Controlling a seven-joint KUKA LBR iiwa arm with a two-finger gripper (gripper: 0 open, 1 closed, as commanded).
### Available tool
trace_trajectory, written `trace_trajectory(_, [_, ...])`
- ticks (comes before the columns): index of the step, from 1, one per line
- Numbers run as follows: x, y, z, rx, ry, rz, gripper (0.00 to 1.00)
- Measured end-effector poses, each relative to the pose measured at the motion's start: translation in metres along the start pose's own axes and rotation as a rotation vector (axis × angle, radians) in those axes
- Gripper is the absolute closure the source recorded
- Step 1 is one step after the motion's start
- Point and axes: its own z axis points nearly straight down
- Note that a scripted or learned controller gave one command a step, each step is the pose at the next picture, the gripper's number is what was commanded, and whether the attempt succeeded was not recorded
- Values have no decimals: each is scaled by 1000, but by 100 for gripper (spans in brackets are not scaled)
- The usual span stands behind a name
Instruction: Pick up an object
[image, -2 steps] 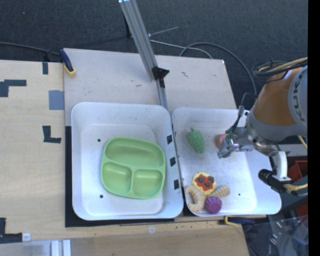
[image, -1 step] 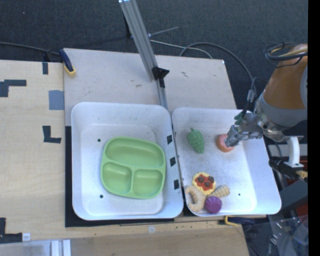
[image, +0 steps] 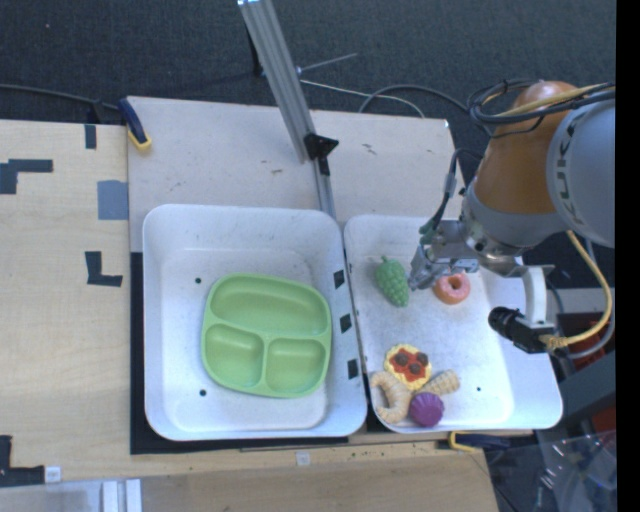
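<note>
In the right bin (image: 500, 400) lie a green bumpy toy vegetable (image: 392, 281), an orange-pink donut (image: 453, 289), a small pizza slice toy (image: 407, 363), a tan pretzel-like piece (image: 391, 396), a tan bread piece (image: 443, 382) and a purple ball-shaped toy (image: 426, 409). My gripper (image: 430, 271) hangs low over the bin's upper part, between the green vegetable and the donut, close beside both. Nothing shows between its fingers.
The left bin (image: 170, 300) holds a green divided plate (image: 267, 334). A grey metal post (image: 290, 90) slants down to the bins' shared wall. The arm's wrist and black cable fitting (image: 515, 328) overhang the right bin's right side.
</note>
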Motion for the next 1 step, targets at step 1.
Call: trace_trajectory(1, [60, 8, -6, 0, 1, -2, 100])
